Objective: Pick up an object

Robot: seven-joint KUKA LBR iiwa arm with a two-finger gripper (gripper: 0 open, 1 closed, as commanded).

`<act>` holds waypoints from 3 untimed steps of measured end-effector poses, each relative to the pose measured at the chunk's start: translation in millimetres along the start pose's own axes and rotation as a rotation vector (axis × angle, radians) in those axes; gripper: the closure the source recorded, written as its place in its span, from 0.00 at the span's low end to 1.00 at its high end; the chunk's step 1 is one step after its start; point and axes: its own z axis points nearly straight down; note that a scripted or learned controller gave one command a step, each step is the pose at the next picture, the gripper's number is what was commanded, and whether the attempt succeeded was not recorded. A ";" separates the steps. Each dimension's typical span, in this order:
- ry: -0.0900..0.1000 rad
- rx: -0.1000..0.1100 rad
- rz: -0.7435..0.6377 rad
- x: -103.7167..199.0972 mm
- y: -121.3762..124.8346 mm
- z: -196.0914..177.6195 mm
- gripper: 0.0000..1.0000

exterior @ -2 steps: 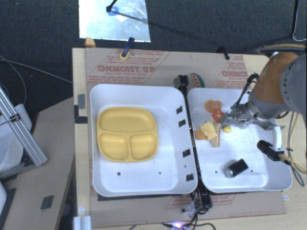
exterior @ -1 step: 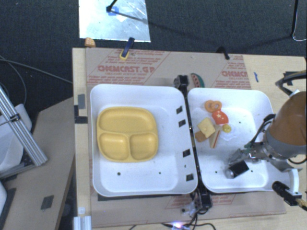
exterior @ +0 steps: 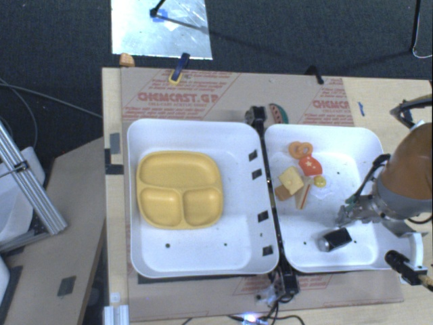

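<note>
camera view looks down at a slant on a bench with two shallow white bins side by side. left bin carries a yellow divided tray, one long compartment toward 12 o'clock and two smaller ones toward 6 o'clock, lying toward the bin's 9 o'clock half. right bin holds a small cluster near its 10 o'clock corner: an orange pretzel-like ring at the top, a red piece with a pale mark just below it, a small yellow piece at 5 o'clock of the red one, a pale yellow block at 8 o'clock of the red one, a brown bit touching the block's lower edge, and a thin orange stick leaning beside them. well apart from that cluster, toward the bin's 6 o'clock edge, lies a dark cylinder with a grey end, on its side.

the arm comes in from 3 o'clock, its orange band over the bin's 3 o'clock rim. the gripper hangs low just above the dark cylinder, at about 1 o'clock of it; whether it touches the cylinder i cannot tell, and whether the tool is open or closed i cannot tell either. nothing shows clearly held in it.

beyond the bins at 12 o'clock a blue and yellow clip sits on the bench edge, beside a shiny sheet on the dark floor.
</note>
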 end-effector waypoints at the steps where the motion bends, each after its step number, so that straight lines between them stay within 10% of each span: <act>1: 0.001 0.003 -0.003 21.5 -0.7 11.2 1.00; 2: 0.002 0.003 -0.003 43.3 -0.6 10.8 1.00; 3: 0.004 -0.012 -0.014 144.4 12.1 -119.9 1.00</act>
